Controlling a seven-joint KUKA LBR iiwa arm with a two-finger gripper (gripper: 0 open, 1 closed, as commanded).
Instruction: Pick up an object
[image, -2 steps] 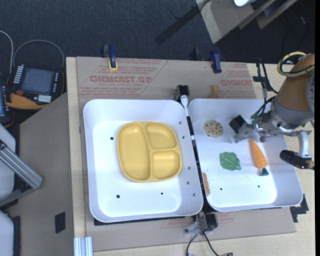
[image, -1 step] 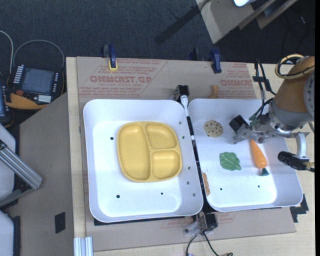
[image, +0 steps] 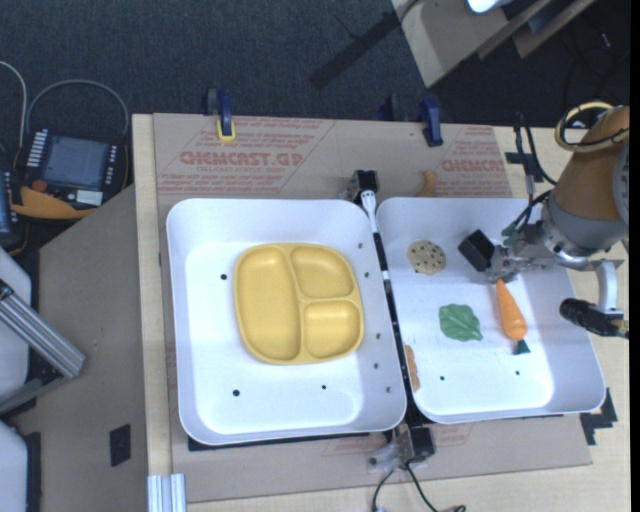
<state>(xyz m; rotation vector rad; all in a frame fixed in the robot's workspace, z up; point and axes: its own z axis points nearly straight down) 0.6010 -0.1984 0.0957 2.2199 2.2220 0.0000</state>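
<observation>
Three small things lie in the right bin. An orange toy carrot with a dark green tip lies at a slant right of centre. A flat green leaf-shaped piece sits to its left, and a round chocolate-chip cookie lies toward the back left. My gripper reaches in from the right and hovers just above the carrot's upper end, low over the bin. A small black block sits right next to the gripper's left side. Nothing shows between the gripper's tips.
The left bin holds a yellow divided plate with three compartments. A black ridge separates the two bins. The grey arm with its orange band crosses the right bin's back right corner.
</observation>
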